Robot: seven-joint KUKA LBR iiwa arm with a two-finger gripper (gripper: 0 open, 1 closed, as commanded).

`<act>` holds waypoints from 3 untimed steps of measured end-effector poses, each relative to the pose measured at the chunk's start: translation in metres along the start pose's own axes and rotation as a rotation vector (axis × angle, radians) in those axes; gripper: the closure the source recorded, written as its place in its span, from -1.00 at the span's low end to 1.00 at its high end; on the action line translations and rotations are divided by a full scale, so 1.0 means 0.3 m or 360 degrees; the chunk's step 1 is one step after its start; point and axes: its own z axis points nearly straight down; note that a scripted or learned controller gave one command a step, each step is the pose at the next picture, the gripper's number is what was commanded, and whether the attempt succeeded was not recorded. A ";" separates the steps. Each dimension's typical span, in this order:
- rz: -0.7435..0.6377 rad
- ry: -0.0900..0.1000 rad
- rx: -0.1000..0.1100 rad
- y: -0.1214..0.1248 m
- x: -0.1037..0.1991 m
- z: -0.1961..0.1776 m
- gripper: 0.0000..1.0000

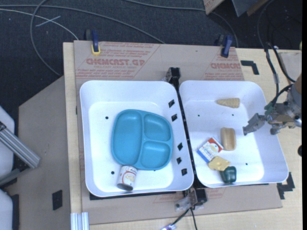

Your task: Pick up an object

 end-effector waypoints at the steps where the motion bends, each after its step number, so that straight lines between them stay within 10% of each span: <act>1: -0.0006 -0.0005 -0.0020 0.009 0.002 -0.021 -1.00; 3: -0.0005 -0.0001 -0.0011 0.023 -0.028 0.388 -1.00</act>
